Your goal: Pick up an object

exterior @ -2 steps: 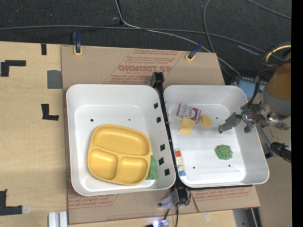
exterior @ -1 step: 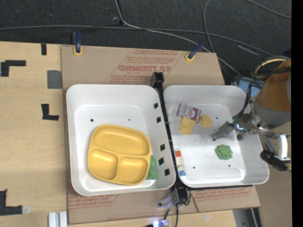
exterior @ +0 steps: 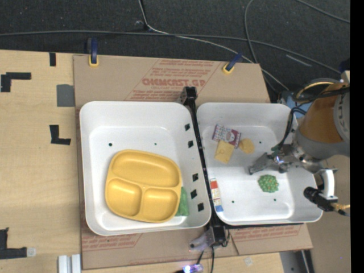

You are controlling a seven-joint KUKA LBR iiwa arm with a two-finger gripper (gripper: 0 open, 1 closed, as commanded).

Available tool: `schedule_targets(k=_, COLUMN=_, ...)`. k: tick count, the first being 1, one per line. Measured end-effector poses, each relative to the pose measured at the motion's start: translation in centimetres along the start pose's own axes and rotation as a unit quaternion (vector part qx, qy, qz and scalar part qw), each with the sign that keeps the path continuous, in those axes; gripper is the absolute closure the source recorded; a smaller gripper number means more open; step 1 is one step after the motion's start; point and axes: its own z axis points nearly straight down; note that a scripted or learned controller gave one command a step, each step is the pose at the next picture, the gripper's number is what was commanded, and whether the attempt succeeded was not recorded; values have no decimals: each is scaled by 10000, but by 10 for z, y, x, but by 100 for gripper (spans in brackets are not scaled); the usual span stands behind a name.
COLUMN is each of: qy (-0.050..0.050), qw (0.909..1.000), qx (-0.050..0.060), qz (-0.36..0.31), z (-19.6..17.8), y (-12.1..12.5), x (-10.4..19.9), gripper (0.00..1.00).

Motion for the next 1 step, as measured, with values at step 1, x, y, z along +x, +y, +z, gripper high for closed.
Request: schedule_targets(k=1, qy=-16, qw=10000, qx=-23, qz=2, z=-13, y=1, x=-1, gripper=100)
